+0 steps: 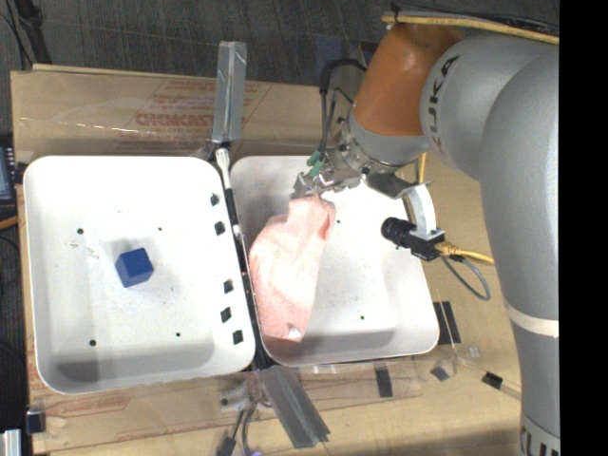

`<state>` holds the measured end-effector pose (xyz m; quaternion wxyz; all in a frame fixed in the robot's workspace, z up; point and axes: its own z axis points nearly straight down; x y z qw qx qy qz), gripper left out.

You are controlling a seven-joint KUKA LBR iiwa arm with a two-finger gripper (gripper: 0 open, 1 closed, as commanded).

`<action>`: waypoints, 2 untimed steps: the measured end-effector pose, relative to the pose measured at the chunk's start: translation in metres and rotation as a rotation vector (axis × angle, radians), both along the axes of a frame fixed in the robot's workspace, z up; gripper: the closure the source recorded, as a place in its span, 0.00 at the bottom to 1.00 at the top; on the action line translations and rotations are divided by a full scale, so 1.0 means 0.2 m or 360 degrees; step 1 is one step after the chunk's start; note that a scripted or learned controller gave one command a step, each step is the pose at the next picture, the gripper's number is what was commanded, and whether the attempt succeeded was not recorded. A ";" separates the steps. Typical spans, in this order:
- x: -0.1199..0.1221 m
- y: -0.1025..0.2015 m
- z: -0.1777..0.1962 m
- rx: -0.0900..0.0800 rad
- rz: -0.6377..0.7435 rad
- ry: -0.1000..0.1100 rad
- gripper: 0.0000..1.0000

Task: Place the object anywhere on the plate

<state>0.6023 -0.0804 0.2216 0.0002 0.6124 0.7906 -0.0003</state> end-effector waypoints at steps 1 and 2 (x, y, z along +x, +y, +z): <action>0.00 0.00 0.05 0.0001 0.0007 0.0002 1.00; -0.08 0.25 0.10 0.0001 0.0656 0.0005 1.00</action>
